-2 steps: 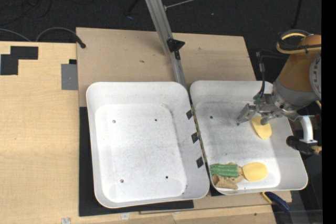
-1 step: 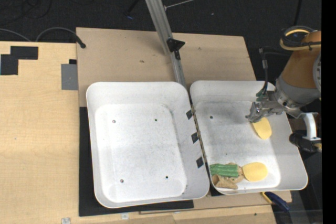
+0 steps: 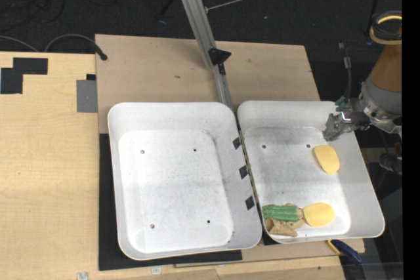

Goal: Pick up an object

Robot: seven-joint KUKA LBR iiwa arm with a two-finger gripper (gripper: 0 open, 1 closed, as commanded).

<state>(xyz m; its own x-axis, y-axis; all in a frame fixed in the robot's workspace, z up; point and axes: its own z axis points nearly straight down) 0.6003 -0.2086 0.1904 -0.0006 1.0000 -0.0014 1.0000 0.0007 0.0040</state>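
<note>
Grey arm (image 3: 384, 85) with an orange band, yellow ring above, small metallic hand (image 3: 333, 124)

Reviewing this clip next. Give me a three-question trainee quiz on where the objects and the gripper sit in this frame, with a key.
1. True or false: the green object lies in the left bin.
2. Which item lies closest to the gripper? A) the upper yellow piece B) the lower yellow piece C) the tan object
3. Fill in: the green, tan and lower yellow items cluster along the right bin's ____ edge.

Key: 1 false; 2 A; 3 near (bottom of the view).
</note>
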